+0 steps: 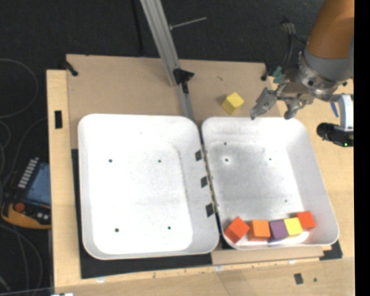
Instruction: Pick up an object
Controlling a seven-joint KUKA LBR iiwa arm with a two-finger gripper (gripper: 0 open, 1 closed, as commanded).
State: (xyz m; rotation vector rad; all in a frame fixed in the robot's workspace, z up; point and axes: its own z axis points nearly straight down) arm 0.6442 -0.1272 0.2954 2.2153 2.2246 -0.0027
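gripper (274,106) hangs spread and holding nothing over the right bin's (314,159) far rim at one o'clock, blocks (271,228) lined along its six o'clock wall, yellow cube (233,102) outside at twelve; risk: fingers may strike the wall and miss

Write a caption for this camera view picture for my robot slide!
Open gripper hovers at the right bin's far rim; colored blocks line its near edge, a yellow block sits outside.

Gripper (275,108): fingers apart, above the right bin's (308,142) far edge
Yellow block (233,102): on the bench, behind the bins
Colored blocks (270,227): lined along the right bin's near wall
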